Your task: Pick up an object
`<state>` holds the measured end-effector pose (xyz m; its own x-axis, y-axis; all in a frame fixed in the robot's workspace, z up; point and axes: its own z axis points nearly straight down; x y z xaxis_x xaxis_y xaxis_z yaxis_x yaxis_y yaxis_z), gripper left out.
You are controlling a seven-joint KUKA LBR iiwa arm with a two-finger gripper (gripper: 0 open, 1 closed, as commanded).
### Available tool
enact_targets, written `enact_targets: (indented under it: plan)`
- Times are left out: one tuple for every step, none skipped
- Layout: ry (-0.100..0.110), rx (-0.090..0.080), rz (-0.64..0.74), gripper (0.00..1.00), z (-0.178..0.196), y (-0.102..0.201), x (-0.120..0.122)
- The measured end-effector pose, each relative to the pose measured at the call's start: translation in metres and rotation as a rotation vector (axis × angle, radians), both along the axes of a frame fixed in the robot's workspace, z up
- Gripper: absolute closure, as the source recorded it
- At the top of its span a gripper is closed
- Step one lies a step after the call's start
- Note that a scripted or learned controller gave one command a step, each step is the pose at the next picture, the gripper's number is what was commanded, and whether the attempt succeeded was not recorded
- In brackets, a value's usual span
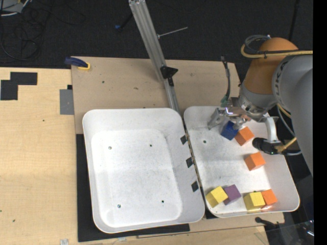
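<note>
Low over the far end of the right shallow white bin (pixel 204 137), the two-finger gripper (pixel 228 117) hangs from the grey arm with its orange band (pixel 265 70). Its metal fingers (pixel 215 118) look spread apart, one reaching toward the bin's far left corner; nothing can be seen between them. Just beneath and beside the gripper sits one small blue cube (pixel 229 130), touching or nearly touching an orange cube (pixel 244 135) on its right; whether the fingers touch the blue cube cannot be told.

Seven blocks lie in this bin. Three are orange: the one by the blue cube, a second orange cube (pixel 254 160) nearer the middle right, and a third orange block (pixel 269 196) at the near right corner. Two are yellow: one yellow cube (pixel 217 195) at the near left and another yellow cube (pixel 254 200) pressed against the third orange block. One purple cube (pixel 232 192) rests against the first yellow one. The left white bin (pixel 102 121) lies alongside, their edges meeting.
</note>
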<state>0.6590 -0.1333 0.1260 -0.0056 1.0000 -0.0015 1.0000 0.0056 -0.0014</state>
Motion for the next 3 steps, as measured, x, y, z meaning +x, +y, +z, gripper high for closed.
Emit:
enact_targets:
  plan:
    - [-0.023, -0.004, -0.003, 0.00, -0.005, -0.002, 0.006]
    - [-0.024, -0.006, -0.002, 1.00, 0.005, -0.003, 0.007]
    - [-0.003, 0.001, -0.005, 1.00, 0.049, -0.005, 0.002]
